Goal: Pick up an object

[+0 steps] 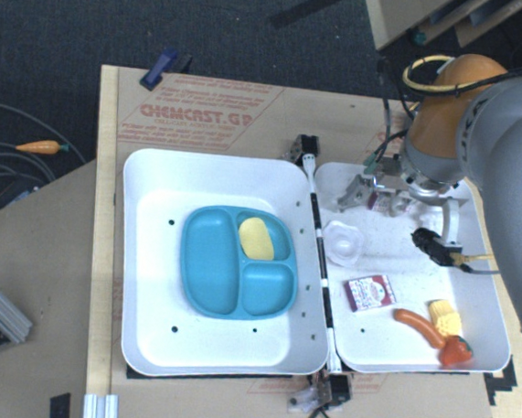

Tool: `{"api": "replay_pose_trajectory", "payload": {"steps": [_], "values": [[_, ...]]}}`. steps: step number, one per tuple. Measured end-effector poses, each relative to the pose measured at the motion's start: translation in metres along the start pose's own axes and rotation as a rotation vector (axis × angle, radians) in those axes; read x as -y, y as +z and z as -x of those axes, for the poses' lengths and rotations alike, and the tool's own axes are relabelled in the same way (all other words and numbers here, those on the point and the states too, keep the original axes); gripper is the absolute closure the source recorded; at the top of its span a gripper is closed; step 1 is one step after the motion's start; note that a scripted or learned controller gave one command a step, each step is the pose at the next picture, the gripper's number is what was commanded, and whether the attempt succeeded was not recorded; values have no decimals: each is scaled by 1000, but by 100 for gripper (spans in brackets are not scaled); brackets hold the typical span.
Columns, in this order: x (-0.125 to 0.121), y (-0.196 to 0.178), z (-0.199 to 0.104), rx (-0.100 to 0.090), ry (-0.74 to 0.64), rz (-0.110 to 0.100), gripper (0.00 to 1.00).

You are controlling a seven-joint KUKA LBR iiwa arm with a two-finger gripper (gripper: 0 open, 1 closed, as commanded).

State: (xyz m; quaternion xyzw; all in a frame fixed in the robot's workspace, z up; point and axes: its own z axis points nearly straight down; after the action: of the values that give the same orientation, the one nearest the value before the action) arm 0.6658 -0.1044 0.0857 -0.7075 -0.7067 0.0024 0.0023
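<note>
My gripper [379, 196] hangs over the far end of the right bin [485, 312], below the orange wrist band. Nothing shows in its grasp. Just in front of it, near the bin's left wall, lies a clear plastic cup [341, 242]. Further forward lie a small red packet [368, 292], an orange carrot-shaped toy [419, 327], a yellow block [444, 316] and a red piece [455, 351]. In the left bin [152, 193] sits a blue divided plate [214, 263] with a yellow object [257, 239] in its far right compartment.
The grey arm fills the upper right above the right bin. A divider ridge [319, 255] separates the two bins. A blue clip [160, 69] lies on the board's far edge, and cables run on the floor at left.
</note>
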Motion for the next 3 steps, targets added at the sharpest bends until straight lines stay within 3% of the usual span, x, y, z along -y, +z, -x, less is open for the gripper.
{"api": "replay_pose_trajectory", "payload": {"steps": [1, 2, 3], "values": [[0, -10, 1, 4, -1, -1, 100], [0, -10, 1, 4, 0, -1, 0], [0, 1, 12, -1, 1, 0, 0]]}}
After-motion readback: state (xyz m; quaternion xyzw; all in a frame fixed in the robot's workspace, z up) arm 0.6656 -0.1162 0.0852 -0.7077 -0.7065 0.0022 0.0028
